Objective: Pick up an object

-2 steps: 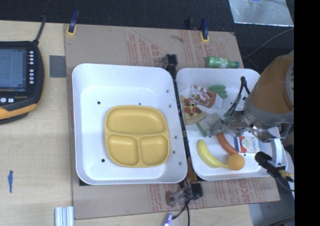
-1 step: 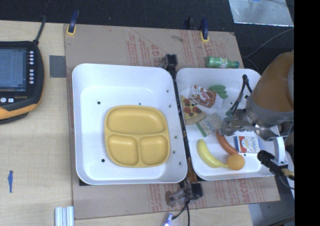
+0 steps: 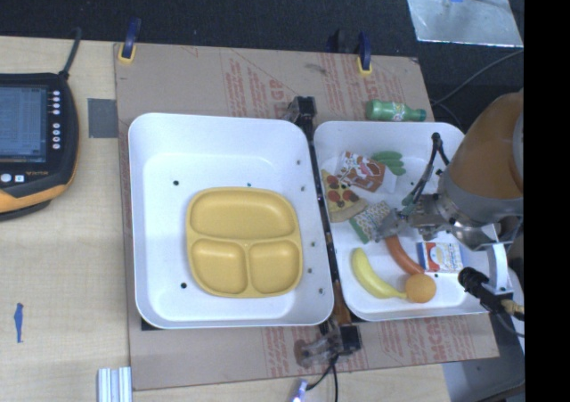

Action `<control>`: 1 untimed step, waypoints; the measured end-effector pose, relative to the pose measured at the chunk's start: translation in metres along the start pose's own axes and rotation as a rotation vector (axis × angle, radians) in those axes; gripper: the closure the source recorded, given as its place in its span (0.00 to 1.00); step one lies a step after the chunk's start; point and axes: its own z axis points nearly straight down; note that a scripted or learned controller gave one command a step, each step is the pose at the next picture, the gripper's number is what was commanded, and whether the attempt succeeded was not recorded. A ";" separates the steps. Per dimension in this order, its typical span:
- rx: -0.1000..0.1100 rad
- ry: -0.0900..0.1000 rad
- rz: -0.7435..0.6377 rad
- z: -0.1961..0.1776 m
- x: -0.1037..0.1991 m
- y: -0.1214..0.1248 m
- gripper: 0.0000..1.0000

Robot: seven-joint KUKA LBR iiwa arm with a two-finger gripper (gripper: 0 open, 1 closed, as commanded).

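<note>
Here the gripper (image 3: 403, 220) hangs low in the right bin (image 3: 338, 137), just above the hot dog (image 3: 403, 255); banana (image 3: 372, 275) and orange (image 3: 420, 288) lie beside it, toward the bin's front.

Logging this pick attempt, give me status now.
Gripper low in right bin, grip unclear. Hot dog, banana, orange close by. Yellow tray in left bin.

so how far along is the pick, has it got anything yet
Nothing looks picked yet: the banana, orange and hot dog all lie in the right bin. In hand: the arm is down over that bin, its end effector among the toys. Left: grasping one and lifting it.
</note>
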 end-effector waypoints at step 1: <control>0.003 0.002 0.007 0.027 0.027 -0.015 0.00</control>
